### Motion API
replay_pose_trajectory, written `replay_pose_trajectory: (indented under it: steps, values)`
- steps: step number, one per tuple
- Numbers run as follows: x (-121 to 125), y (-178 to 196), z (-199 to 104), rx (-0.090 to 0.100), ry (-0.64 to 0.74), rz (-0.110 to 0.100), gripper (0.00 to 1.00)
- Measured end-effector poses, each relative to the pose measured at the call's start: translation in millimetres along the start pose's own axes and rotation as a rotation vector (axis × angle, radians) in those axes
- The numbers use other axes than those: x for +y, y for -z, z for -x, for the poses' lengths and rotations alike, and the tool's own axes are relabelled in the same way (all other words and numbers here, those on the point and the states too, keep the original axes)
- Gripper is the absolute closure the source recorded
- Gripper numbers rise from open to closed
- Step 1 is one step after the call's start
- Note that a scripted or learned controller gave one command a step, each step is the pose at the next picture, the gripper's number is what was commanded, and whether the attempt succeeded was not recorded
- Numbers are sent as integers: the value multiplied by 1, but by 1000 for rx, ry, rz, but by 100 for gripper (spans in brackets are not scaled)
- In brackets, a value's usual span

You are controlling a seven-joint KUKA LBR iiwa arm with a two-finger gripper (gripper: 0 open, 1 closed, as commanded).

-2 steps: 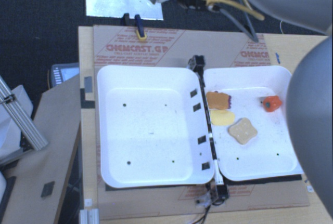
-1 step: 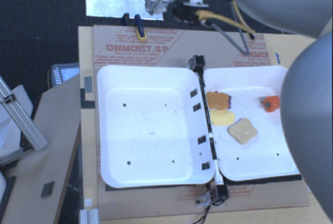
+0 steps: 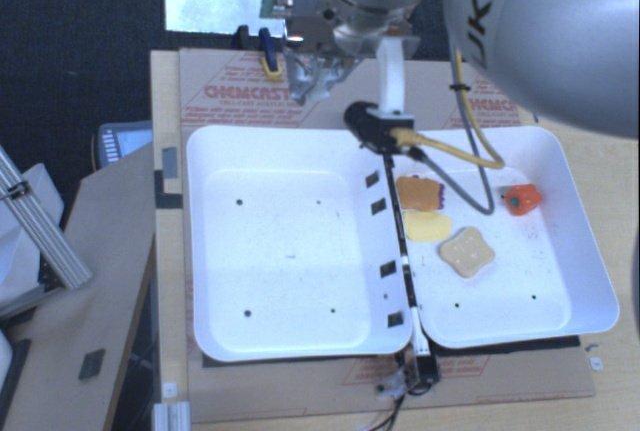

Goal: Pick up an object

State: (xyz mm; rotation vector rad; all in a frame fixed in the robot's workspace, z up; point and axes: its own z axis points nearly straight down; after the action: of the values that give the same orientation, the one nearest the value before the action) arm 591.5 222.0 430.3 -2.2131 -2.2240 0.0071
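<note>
Gripper poised beyond far edge of left shallow white bin, grip state impossible to tell; best swung across to right white bin and lowered squarely over tan toast-shaped slice near its middle, avoiding flat yellow oval just beside.

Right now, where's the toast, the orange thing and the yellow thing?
Toast (image 3: 467,252), camera view, middle of its pale top.
Orange thing (image 3: 521,199), camera view, middle of its body.
Yellow thing (image 3: 428,227), camera view, middle of its flat face.
</note>
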Motion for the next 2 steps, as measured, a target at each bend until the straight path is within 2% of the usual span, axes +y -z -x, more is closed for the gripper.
replay_pose_trajectory:
  steps: [1, 2]
  values:
    - [11, 112, -13, 6, 3, 20, 100]
    - [48, 105, -12, 1, -5, 10, 100]
